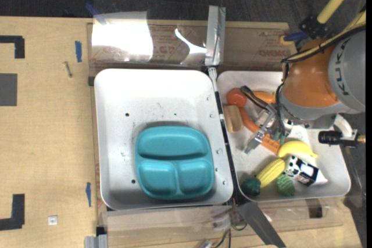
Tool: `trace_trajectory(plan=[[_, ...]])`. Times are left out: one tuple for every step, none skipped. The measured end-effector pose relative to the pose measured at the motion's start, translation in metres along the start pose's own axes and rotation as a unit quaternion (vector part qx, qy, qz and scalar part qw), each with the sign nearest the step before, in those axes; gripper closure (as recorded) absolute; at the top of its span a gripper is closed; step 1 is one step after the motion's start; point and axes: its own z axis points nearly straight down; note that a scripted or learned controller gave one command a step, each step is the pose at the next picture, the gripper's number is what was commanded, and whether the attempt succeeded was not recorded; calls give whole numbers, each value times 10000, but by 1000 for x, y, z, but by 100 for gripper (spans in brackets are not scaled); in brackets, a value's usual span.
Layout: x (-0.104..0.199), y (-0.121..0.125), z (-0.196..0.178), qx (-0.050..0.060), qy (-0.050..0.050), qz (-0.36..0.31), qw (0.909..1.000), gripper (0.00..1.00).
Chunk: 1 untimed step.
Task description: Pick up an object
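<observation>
the grey two-finger gripper (260, 135) hangs with fingers apart, holding nothing, just above the orange plastic carrot (258, 125), left of the yellow plastic banana (294, 148), in the right white bin (343, 183).

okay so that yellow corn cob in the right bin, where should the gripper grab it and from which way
Probably from above, across the middle of the corn cob. It lies flat and slanted, so the fingers should close across its narrow width. The green ball and green piece crowd its lower side.

Right bin (343, 183) crowded with toys, left bin (116, 101) open behind teal tray (174, 161)
</observation>
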Motion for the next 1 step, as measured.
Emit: trace_trajectory(plan=[[-2, 1, -12, -15, -40, -7, 10000, 100]])
